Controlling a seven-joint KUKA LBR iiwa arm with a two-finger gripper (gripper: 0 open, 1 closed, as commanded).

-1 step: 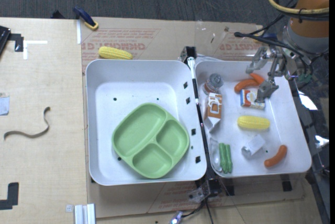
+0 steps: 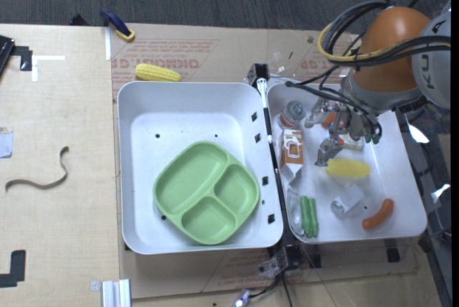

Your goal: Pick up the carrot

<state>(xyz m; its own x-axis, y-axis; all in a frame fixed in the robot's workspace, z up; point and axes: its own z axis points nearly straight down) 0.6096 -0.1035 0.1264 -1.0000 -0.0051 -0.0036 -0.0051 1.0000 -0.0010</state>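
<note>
Camera view: one carrot point(image 2: 340, 128), two corncobs point(image 2: 348, 168).

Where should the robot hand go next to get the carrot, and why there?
Probably slide toward the near right corner of the right bin and lower over the carrot. The gripper now sits above the yellow corn, farther back, with nothing seen between its fingers. The carrot lies apart from it, past the corn, beside a small grey block.

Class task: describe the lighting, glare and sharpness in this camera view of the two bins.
Camera view: even overhead light, soft shadows inside the left bin; a bright highlight on the arm's orange band; the end effector looks slightly blurred, the green plate sharp.
</note>
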